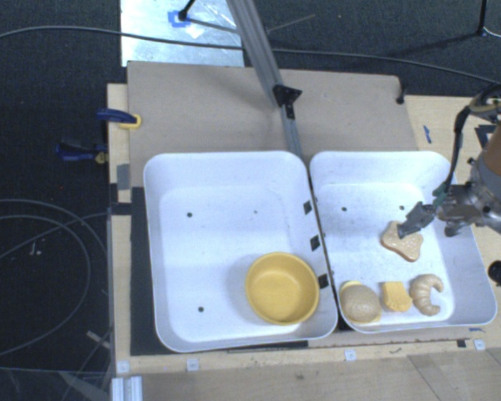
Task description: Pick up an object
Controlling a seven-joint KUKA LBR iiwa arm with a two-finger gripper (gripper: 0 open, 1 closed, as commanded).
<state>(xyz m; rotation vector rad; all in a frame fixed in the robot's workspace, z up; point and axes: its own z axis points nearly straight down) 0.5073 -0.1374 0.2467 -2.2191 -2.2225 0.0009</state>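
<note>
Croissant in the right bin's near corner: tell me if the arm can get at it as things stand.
Probably yes. The croissant lies uncovered, just below the pincer, which hangs over the flat tan piece. The bin wall and yellow cube sit close, so finger room looks tight.

Lab: clamped bench [259,107], floor cables [42,249]

The 2 white bins, the left bin [163,224] and the right bin [359,174], sit side by side on a tan bench [209,107], joined by black clips along their shared rims. A grey pole [259,36] slants across the bench top, and blue clamps [108,117] grip its left edge above dark carpet [42,57] with looping cables.
</note>
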